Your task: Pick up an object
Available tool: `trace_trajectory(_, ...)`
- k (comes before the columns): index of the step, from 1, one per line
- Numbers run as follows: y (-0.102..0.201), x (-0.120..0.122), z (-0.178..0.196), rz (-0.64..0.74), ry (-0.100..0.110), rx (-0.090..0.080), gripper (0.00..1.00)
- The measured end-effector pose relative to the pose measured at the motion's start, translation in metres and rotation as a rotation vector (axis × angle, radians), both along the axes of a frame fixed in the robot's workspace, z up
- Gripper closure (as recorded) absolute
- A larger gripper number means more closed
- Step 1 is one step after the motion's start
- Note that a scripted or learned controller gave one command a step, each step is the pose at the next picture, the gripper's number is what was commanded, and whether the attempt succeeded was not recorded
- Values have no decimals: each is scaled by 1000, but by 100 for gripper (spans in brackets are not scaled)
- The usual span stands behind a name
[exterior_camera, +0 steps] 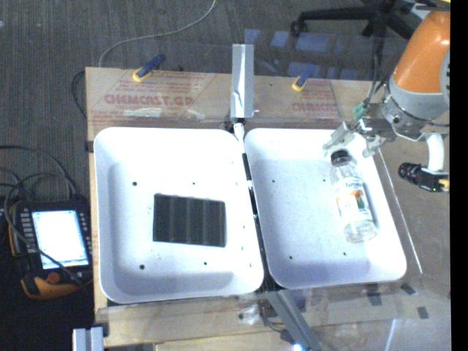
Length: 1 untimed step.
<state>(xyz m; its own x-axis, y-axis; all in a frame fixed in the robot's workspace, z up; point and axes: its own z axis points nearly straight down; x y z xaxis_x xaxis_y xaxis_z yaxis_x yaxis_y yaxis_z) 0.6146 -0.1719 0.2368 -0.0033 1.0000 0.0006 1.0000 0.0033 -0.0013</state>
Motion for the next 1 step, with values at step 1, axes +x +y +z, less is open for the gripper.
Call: trace_trajectory(1,-27,30,-47,147,-1,-5,0)
